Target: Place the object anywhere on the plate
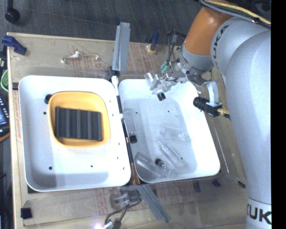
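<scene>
A wooden bench seen from above at a slant carries two shallow white bins side by side. The left bin holds a yellow plate with rounded corners, and on the plate lies a dark grey ribbed block with three lengthwise grooves — it sits slightly toward the near edge of the plate.

The right bin contains several clear plastic objects, hard to make out against the white floor; they lie toward the near and middle part of the bin, and one near the near-left corner shows a small dark spot.

The grey robot arm with its orange band comes in from the right and fills that side of the view. Its gripper hangs over the far part of the right bin, well apart from the plate. Whether it is spread or closed cannot be told at this size — nothing is visibly pinched in it.

A grey metal bar stands at the far end of the gap between the bins.
</scene>
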